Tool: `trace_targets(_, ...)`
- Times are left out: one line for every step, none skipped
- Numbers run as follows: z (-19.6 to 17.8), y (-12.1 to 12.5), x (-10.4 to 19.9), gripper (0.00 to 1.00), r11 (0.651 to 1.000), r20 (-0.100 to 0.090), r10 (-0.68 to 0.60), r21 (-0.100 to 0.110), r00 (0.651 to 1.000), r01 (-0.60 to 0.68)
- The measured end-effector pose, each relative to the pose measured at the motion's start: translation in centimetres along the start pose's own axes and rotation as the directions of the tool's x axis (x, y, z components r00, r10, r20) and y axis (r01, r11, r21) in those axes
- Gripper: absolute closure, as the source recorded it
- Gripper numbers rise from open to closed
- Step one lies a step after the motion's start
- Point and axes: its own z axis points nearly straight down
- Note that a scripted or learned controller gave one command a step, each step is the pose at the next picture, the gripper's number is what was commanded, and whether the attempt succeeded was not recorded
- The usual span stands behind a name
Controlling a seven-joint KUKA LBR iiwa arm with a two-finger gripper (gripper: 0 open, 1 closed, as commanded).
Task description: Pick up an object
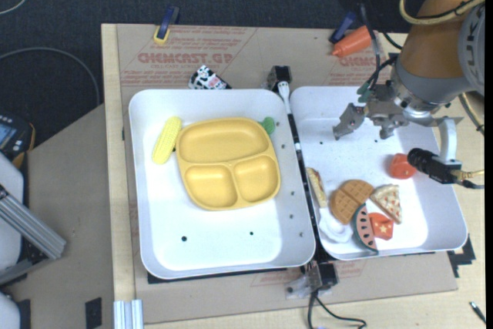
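So the gripper [362, 131] is seen hanging over the far half of the right bin [451, 231], and the 2 jaws look spread apart with nothing caught between them, just bare white bin floor underneath.

The pickable stuff is all found nearer the camera than the jaws. A small red piece [400, 166] is closest, off to the arm's side of the jaws and not touched by them. Further toward the near edge, a round waffle [352, 199], a pizza slice [387, 203] and a watermelon slice [368, 231] are bunched together, well apart from the jaws.

Across the divider from the jaws, in the left bin [223, 254], a yellow divided plate [229, 162] is laid flat, with a corn cob [166, 139] just beside its far side.
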Motion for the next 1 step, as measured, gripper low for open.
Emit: trace_targets(-0.86,0.29,0.02,0.0,1.0,0.001,-0.002,-0.015,1.0,0.002)
